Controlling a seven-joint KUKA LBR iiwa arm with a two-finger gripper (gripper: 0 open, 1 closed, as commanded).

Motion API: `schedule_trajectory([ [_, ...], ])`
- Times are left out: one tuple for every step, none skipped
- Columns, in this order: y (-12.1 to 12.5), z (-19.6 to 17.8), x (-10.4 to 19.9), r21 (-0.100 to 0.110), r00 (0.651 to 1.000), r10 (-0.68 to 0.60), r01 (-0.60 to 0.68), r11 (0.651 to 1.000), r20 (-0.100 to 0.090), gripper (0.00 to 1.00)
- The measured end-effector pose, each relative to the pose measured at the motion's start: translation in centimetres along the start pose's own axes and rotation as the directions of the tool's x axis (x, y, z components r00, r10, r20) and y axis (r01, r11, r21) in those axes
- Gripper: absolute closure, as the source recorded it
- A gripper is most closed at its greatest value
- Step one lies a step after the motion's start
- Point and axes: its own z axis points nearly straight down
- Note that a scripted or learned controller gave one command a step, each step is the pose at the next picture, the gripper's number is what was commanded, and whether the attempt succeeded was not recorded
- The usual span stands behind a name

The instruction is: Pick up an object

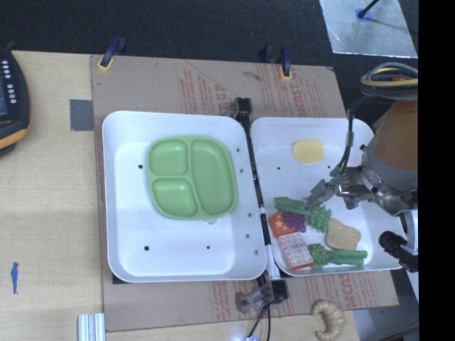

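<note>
The right bin (279,138) holds several toy foods: a yellow disc (308,150) at the back, a green leafy piece (304,211), a purple and red piece (287,223), a small red and white carton (293,251), a tan bread slice (343,235) and a long green stalk (340,257) by the front wall. My gripper (322,193) reaches in from the right and sits low over the upper right end of the green leafy piece, touching or nearly touching it. No object is visibly lifted off the bin floor.
The left bin (115,190) carries a green divided plate (192,176). A tan curled toy (330,319) lies on the cardboard in front of the right bin. A control pendant (10,105) rests at the far left of the bench.
</note>
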Motion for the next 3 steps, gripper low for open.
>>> schedule_trajectory([
  [7.5, 11.2, -4.8, 0.0, 1.0, 0.0, 0.0, 1.0, 0.004, 0.0],
  [17.4, 11.4, -1.0, -0.009, 1.0, -0.005, 0.005, 1.0, 0.001, 0.0],
  [17.0, 7.8, -8.2, -0.006, 1.0, 0.006, -0.006, 1.0, 0.005, 0.0],
])
